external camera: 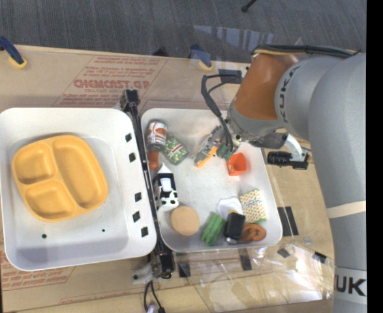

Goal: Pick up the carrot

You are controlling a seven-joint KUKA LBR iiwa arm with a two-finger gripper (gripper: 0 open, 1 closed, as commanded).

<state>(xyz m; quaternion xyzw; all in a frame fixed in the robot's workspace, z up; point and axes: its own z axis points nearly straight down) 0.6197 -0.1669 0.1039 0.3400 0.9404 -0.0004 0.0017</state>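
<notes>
Carrot: small orange carrot [205,156], centre-right of frame, in the right white bin [269,204].
Gripper: two-finger gripper [212,145] over it; grasp state cannot be told.

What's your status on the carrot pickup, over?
Gripper down in right bin, at carrot. Grasp unconfirmed. Green packet and orange block close by, over.

Grey rounded arm [328,109], orange band above wrist, black cable looping, black "KU" lettering, white stripe.

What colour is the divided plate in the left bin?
The three-compartment plastic plate is yellow, best seen in the camera view.
</notes>
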